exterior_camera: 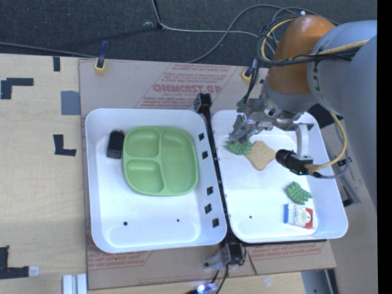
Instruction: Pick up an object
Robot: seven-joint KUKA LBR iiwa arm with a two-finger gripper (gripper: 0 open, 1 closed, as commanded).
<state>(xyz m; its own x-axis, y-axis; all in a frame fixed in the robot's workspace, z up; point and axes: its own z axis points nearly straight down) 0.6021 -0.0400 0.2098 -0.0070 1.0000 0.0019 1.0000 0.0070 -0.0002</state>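
- Nearest us in the right bin (334,225) we see a small red-and-white packet (299,215); its print is too small to read. Just beyond lies a green leafy piece (297,192).
- Mid-bin, a tan bread-shaped piece (262,155) touches a second green leafy piece (239,146).
- The gripper (243,129) sits right over that second piece; whether it grips, we cannot tell. We judge the grasp underway; next comes a clean lift.
- Farther, cardboard (184,81) reads "CHEMCAST".

The end effector (243,133) covered part of the green leafy piece (239,146), its fingers too blurred to read, while the arm (343,60) ran off the right edge.
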